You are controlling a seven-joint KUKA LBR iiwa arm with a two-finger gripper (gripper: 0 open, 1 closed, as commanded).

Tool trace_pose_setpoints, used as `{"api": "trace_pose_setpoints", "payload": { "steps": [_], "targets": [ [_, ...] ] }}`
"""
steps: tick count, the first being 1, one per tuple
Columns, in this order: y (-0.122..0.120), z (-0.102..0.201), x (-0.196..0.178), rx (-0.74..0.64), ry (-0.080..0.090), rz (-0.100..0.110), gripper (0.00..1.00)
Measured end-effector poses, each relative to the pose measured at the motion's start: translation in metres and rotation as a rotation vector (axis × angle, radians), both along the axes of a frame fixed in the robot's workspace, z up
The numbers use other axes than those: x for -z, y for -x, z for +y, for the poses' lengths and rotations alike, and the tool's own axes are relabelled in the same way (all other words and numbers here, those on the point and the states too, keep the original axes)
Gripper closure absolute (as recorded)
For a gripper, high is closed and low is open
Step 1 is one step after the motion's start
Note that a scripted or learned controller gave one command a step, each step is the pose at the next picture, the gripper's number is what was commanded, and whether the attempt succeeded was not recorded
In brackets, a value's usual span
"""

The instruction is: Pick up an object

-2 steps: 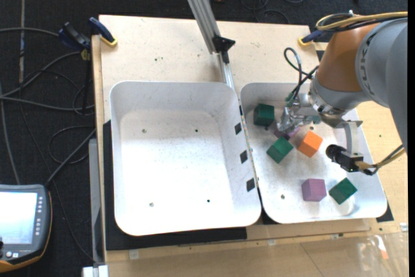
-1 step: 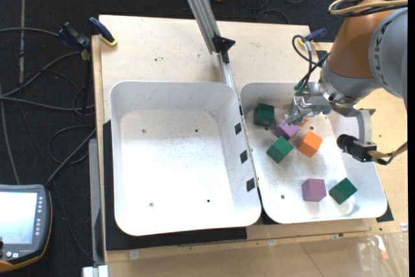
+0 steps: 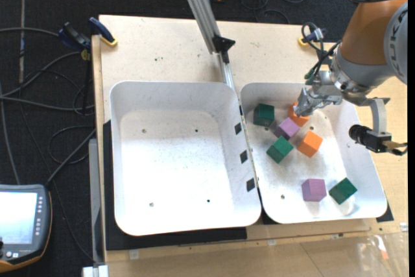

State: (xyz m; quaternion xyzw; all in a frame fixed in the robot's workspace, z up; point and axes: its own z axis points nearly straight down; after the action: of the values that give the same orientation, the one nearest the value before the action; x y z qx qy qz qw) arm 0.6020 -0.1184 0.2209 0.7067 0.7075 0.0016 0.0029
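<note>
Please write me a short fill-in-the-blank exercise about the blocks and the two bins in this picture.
1. All the blocks lie in the ___ bin.
2. The gripper is over an ___ block.
3. The number of green blocks in the bin is ___.
4. The block beside the purple block near the bin's front edge is ___.

Answers: right; orange; three; green

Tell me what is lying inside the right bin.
The right bin holds three green cubes, two purple cubes and an orange cube. A second orange block sits under the end effector, mostly covered.
</note>
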Motion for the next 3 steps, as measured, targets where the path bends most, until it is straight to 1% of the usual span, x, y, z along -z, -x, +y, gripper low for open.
{"api": "trace_pose_setpoints", "payload": {
  "steps": [1,2,3],
  "targets": [
    [0.001,0.002,-0.064,-0.002,0.0,-0.003,1.0],
    [0.013,0.054,-0.057,-0.007,-0.003,0.006,1.0],
    [0.011,0.114,-0.057,-0.008,-0.004,0.006,1.0]
  ]
}}
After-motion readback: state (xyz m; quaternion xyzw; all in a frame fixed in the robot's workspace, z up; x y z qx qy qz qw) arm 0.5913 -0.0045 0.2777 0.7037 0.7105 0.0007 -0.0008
